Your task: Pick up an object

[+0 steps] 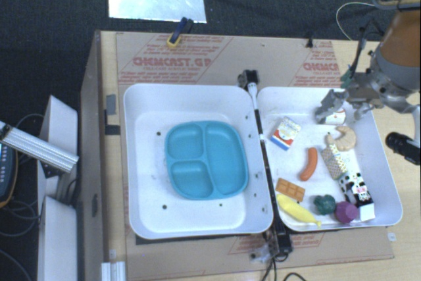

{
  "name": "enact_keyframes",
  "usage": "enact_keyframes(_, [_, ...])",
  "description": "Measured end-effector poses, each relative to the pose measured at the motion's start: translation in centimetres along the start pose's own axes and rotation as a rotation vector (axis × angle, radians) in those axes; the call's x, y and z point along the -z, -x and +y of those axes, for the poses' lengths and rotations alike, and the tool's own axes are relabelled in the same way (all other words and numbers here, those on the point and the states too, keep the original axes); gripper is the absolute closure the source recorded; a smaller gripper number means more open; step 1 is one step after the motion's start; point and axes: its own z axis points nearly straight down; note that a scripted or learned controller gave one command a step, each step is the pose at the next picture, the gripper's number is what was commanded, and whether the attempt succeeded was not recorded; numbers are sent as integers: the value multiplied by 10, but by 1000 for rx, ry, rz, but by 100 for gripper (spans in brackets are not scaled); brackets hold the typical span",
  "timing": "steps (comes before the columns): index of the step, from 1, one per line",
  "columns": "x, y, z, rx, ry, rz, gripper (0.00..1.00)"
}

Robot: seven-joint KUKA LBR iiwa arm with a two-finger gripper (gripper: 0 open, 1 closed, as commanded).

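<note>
**A:** Where is the pincer?

**B:** The gripper [342,105] hangs over the far side of the right bin [393,204]. Its two grey fingers are spread apart, one toward the bin's middle, one toward the arm, and nothing sits between them.

**A:** What lies beneath it?

**B:** A small white piece with a red patch [335,118], just below the fingers; I cannot tell whether they touch it.

**A:** And around it?

**B:** A pale croissant [344,137] just beside that, then a milk carton [285,133], an orange sausage [308,164], a waffle [290,189], a yellow banana [297,210], green broccoli [323,204] and a purple fruit [346,211].

**A:** The other bin?

**B:** The left bin [148,102] holds a blue divided tray [205,159].
</note>
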Motion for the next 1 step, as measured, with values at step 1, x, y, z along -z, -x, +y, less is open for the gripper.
enact_keyframes(1, [-141, 25, -9, -2, -5, 1, 0])
